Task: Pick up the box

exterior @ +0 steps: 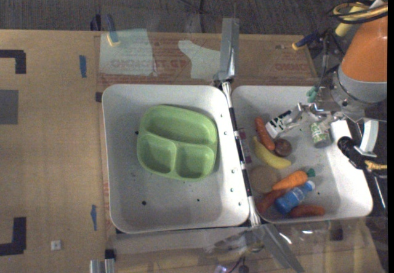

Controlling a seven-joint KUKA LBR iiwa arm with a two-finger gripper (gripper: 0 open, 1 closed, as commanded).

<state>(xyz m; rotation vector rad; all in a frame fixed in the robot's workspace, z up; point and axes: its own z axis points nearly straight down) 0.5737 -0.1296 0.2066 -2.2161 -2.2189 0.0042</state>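
Observation:
A small white box (279, 122) with dark and green markings lies near the back of the right bin (354, 201). My gripper (306, 111) hangs just to the right of the box, low over the bin, reaching in from the right under the grey and orange arm (364, 63). Whether it touches the box is unclear. A small green-and-white can (319, 134) stands just below the gripper.
The right bin also holds two carrots (265, 134) (290, 180), a banana (271, 157), a brown round item (282, 147), a blue bottle (294, 198) and a red-orange piece (306, 210). In the left bin (123, 204) sits a green divided tray (178, 142).

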